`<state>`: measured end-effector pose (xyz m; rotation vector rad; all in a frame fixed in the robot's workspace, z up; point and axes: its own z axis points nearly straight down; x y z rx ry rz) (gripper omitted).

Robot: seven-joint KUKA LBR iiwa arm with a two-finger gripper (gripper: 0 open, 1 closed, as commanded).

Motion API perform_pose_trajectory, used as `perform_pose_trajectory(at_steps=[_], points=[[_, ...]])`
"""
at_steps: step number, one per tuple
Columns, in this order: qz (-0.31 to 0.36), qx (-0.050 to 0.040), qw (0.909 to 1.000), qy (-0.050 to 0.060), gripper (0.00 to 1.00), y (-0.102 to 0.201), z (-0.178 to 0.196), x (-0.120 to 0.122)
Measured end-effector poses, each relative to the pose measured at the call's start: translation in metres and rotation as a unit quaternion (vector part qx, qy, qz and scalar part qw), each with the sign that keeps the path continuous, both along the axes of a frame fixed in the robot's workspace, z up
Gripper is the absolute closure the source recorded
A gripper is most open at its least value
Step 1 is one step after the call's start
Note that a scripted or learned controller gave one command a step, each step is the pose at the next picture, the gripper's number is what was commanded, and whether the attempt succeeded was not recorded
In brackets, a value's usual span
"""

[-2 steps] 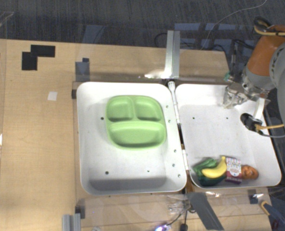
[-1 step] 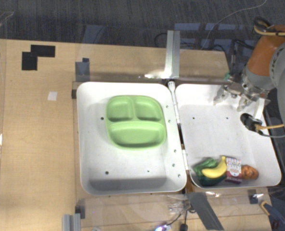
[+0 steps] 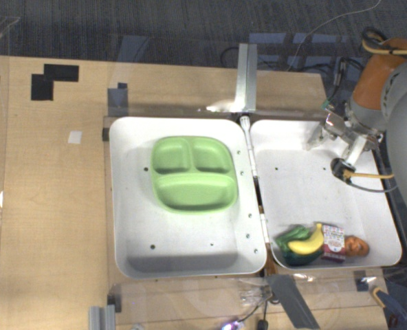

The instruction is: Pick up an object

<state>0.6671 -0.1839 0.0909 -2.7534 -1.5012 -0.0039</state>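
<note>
Pick not begun: gripper [image 3: 342,141] at far right of right bin [image 3: 293,191], finger state unclear, holding nothing visible; banana [image 3: 308,243] and the other small items heaped untouched in near corner.

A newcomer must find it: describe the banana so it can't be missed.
Look in the right-hand shallow white bin, at its near edge. In the small heap there, the curved yellow banana lies between a green item and a red-and-white packet; nothing else there is yellow.

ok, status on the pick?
Gripper high over right bin's far right corner. Banana, green toy, snack packet clustered at near edge. Green divided plate in left bin.
</note>
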Motion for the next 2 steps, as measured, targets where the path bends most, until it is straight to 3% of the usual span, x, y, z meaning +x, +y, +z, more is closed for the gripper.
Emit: perform_pose_trajectory(at_steps=[1, 2], points=[[0.004, -0.004, 1.0, -0.006, 1.0, 0.001, 0.011, 0.003], [0.007, -0.005, 0.9999, -0.009, 1.0, 0.002, 0.024, 0.005]])
